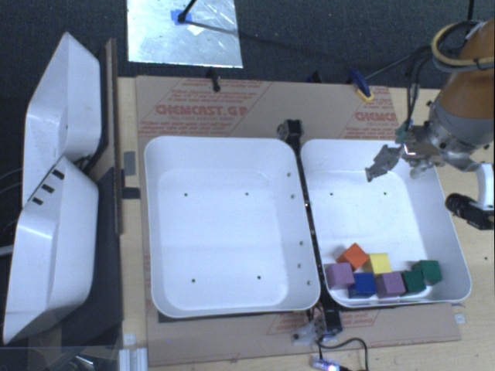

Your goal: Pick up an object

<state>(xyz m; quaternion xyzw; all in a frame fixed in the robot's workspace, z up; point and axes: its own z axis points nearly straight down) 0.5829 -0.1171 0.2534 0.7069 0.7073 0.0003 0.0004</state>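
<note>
Down at the near edge of the right-hand bin [433,207], a small huddle of coloured blocks sits pressed together: an orange block [355,255] at the top of the pile, a yellow block [380,263] just beside it, a purple block [339,274] on the side toward the left-hand bin [224,168], then a blue block [363,284], a second purple block [390,284] and a green block [424,273] out toward the far corner. Well apart from that cluster, up over the bin's far end, hangs the gripper [396,161], its two fingers spread apart with nothing between them.

From where I stand these look like small rigid cubes, light, hard-faced and probably a bit slick, nothing that would crush. The trouble, I'd guess, is the crowding: most faces touch a neighbour, leaving little room for fingers. The orange block seems the best bet, since it sits tilted and proud of the others with its far sides free; pinching it across two opposite flat faces should hold. The green one, near the bin wall, looks more awkward.
</note>
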